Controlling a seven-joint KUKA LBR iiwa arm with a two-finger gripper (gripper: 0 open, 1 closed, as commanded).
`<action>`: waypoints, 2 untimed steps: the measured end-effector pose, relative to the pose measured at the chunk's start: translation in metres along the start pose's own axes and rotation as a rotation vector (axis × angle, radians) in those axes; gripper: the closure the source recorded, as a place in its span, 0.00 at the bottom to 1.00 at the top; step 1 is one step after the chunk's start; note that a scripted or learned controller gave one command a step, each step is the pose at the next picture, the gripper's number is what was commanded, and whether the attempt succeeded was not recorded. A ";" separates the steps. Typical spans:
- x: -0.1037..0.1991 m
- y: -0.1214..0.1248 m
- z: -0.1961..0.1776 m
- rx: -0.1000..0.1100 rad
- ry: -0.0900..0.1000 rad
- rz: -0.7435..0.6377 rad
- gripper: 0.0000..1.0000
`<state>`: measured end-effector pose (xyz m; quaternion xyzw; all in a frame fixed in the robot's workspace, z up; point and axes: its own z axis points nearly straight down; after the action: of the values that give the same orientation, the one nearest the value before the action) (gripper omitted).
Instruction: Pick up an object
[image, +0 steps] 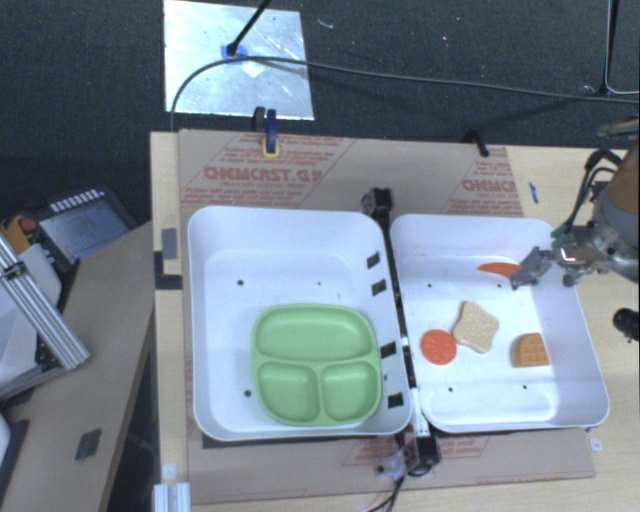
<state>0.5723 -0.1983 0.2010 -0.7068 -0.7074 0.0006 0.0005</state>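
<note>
Arm (615, 215): reaches in at the right edge of the frame, over the upper right of the right bin
Tool (530, 268): low over the right bin's upper right part, just beside the orange piece; I cannot tell its state
Right bin (500, 410): holds four small things
Orange piece (497, 268): flat, just left of the tool
Bread slice (476, 326): middle of the bin, tilted
Red disc (438, 346): touching the bread's lower left
Waffle (531, 350): right of the bread, apart
Left bin (230, 250): holds a green tray (315, 362) with three compartments, lower middle
Table (330, 165): brown sheet with red lettering under both bins
</note>
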 end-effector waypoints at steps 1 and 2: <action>0.009 0.003 0.047 0.000 0.001 -0.003 0.00; 0.003 0.009 0.104 0.000 0.000 -0.001 0.00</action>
<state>0.5809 -0.1956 0.0968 -0.7065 -0.7077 0.0006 0.0005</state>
